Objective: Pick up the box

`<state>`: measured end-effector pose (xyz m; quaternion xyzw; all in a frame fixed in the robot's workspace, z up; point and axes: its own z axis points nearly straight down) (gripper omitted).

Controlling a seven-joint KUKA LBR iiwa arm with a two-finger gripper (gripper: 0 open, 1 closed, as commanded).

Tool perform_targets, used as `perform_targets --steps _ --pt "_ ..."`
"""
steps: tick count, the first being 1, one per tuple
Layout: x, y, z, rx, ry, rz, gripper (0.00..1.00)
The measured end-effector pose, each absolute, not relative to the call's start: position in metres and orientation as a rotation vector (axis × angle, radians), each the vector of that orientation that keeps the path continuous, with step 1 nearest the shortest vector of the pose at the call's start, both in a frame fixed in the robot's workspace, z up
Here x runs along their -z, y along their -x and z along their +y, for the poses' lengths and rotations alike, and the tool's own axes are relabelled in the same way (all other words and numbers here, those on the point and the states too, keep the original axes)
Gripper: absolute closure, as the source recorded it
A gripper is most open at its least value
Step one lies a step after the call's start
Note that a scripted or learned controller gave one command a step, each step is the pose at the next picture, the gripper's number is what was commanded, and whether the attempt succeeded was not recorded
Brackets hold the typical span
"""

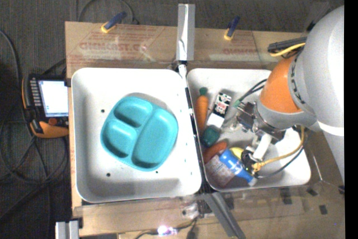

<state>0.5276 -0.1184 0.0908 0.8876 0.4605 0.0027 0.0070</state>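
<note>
Brown cardboard [123, 45] covers the bench under both white bins. From my seat, the left bin [89, 176] holds a teal divided plate [140, 130] near its middle. The right bin [291, 173] is crowded along its 9 o'clock side. The box [222, 103], small and white with black and red print as far as I can make out, lies toward that bin's 11 o'clock corner, just beside an orange carrot [201, 109] at its 9 o'clock. The gripper [243, 117] hangs low near the bin's middle. The box sits close at the gripper's 10 o'clock, apart from it. I cannot tell whether the gripper is clenched or released; nothing shows in its grasp. At the gripper's 7 o'clock lies a blue-labelled bottle [228, 168], with a teal lump [211, 135] at 8 o'clock.
</note>
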Motion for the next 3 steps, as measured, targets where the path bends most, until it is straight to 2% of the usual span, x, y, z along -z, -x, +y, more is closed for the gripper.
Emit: perform_targets --steps 1,2,3 --pt "-0.09 -0.625 -0.172 -0.007 -2.848 1.3 0.0" --pt "-0.1 -0.625 -0.173 -0.003 -2.844 1.301 1.0" --pt "-0.109 -0.625 -0.173 0.007 -2.841 1.304 1.0"
